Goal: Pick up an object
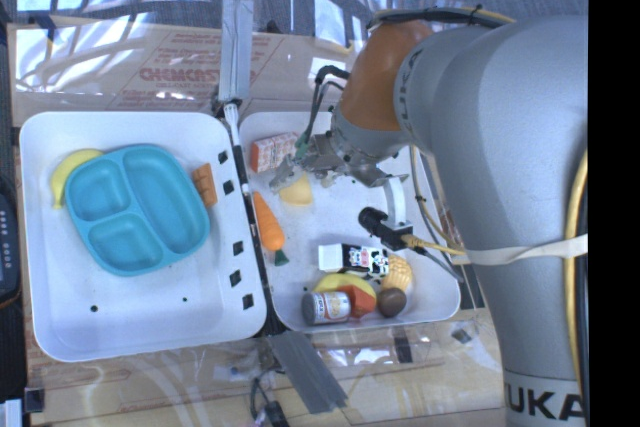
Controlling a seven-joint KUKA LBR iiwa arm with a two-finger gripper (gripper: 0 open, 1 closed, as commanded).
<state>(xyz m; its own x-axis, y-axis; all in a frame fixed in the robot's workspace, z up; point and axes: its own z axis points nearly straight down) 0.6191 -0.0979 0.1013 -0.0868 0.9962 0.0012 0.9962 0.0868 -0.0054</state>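
End effector hangs low at the far end of the right bin, its opening impossible to judge from here, with a pale yellow wedge touching or just below it, the carrot lying lengthwise nearby.

Arm covers the right bin's upper right part and runs off the right and bottom edges. Yellow banana half hidden under blue tray; orange block partly tucked behind tray's edge. Gripper fingertips too cluttered to read; label on can too small.
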